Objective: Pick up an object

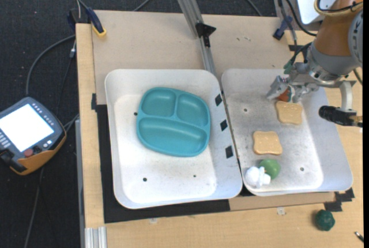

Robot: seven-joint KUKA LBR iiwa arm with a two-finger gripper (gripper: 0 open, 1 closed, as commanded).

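The fingers hang low in the right bin; whether apart or together I cannot tell. A toast-like piece lies just below them, possibly touching. Farther off: second piece, green-white toy, teal plate.

End effector low in rt bin just above toast piece; teal tray in lt bin.
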